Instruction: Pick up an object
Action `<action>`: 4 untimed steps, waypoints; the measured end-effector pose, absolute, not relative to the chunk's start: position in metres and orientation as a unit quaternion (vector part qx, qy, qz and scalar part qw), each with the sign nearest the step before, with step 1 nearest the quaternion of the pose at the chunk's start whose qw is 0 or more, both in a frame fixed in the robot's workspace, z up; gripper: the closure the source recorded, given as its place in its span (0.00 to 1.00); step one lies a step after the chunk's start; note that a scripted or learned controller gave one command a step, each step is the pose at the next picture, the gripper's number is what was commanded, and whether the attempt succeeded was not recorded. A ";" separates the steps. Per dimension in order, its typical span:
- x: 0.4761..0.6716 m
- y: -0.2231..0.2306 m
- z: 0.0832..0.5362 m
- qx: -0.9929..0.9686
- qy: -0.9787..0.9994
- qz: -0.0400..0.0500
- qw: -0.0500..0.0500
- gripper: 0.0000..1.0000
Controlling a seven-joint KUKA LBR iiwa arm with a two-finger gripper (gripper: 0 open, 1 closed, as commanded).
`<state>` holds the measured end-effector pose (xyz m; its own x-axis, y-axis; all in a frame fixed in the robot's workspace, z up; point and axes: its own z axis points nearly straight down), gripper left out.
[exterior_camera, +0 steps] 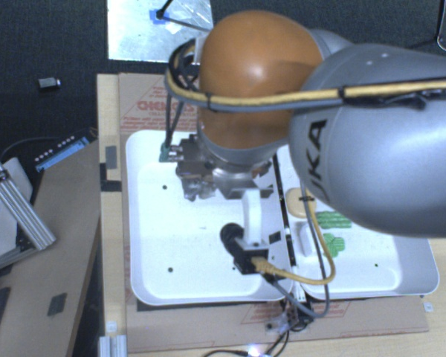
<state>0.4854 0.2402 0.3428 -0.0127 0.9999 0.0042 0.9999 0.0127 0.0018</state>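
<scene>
Camera view, from the left: an aluminium rail (18,210) lies at the edge of the desk (67,259), and a silver sheet (149,21) sits at the far side, above a cardboard sheet (145,103) spread under the bins. The left bin (171,229) comes next, and what I can see of its floor is plain white. The pincer (198,184) hangs low over the far middle of this bin, tucked under the orange band (260,65) of the wrist. From here I cannot tell whether it is open or closed, or whether it has hold of anything.

In the right bin (401,274), near its left wall, lie a pale tan piece (298,201) and, just beside it, a green piece (331,220). Both are partly covered by the grey arm (372,140) that sweeps in from the right.

To my eye this is the reaching step, with the pincer down in the left bin and nothing visibly grasped. The things I can see to pick up are well apart from it in the other bin. The next move, I judge, calls for lifting clear of the wall between the bins, crossing over and settling squarely above one piece.
</scene>
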 end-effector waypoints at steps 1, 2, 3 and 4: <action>0.598 0.233 0.367 -0.708 -0.706 -0.004 -0.003 1.00; 0.672 0.233 0.385 -0.707 -0.707 -0.003 -0.002 1.00; 0.668 0.215 0.528 -0.706 -0.708 -0.008 -0.005 1.00; 0.669 0.146 0.537 -0.709 -0.706 -0.001 -0.002 1.00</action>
